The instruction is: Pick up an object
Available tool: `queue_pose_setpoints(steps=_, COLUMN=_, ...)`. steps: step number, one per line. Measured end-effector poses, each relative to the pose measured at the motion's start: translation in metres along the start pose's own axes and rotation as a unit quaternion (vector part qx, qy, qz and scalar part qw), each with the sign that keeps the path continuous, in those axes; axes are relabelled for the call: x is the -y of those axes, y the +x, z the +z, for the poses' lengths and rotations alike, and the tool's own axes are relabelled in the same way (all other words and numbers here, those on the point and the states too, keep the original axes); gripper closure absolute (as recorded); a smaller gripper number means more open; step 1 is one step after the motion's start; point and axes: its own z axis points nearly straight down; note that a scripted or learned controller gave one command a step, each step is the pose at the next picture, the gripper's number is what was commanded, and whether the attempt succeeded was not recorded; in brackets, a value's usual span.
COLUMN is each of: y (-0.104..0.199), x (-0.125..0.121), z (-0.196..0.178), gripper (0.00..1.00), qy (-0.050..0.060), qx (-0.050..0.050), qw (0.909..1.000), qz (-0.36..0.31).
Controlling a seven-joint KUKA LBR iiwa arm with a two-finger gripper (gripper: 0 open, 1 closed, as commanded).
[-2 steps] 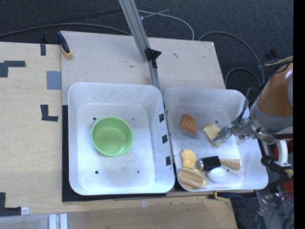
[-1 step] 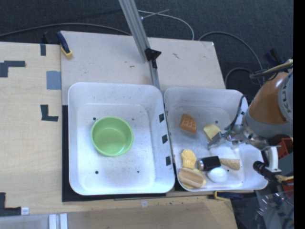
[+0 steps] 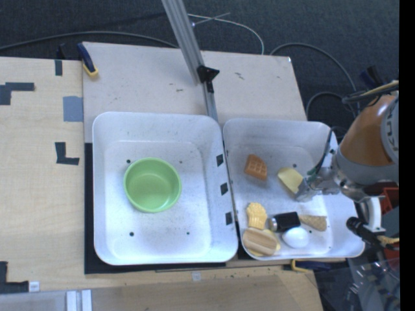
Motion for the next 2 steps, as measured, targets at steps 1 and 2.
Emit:
queue_pose_setpoints(steps=1, y=0.004, x=0.001, z=-0.062, gripper=1.0, qy=-0.003, qx=0.001, qw=1.0, qz=0.0)
queue_pose_setpoints(steps=2, y=0.006, x=-0.001, z=-0.126, gripper=1.0, qy=-0.004, qx=0.001, qw=1.0, qz=0.0)
